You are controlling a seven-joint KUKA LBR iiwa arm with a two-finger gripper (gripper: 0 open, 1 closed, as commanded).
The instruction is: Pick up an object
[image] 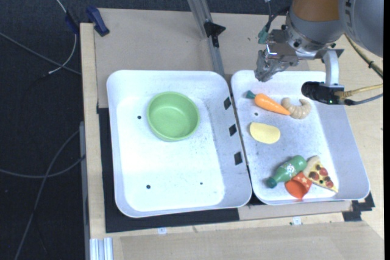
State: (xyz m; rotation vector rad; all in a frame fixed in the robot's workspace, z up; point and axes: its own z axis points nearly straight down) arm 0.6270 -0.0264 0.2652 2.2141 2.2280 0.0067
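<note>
My gripper (pixel 265 72) hangs over the far left corner of the right bin (pixel 341 131), just above and to the right of the carrot's green end. In that bin lie an orange carrot (pixel 269 103), a beige curled piece (pixel 298 109), a yellow oval slice (pixel 264 133), a green bottle-shaped toy (pixel 287 170), a red piece (pixel 296 186) and a pizza slice (pixel 319 175). A green bowl (pixel 173 115) sits in the left bin (pixel 170 192). Nothing shows between the gripper's tips.
A slanted metal pole (pixel 195 3) rises behind the gap between the bins. A black camera unit (pixel 320 92) sticks out from the wrist over the right bin's far edge. Black clips (pixel 232 129) mark the strip between the bins.
</note>
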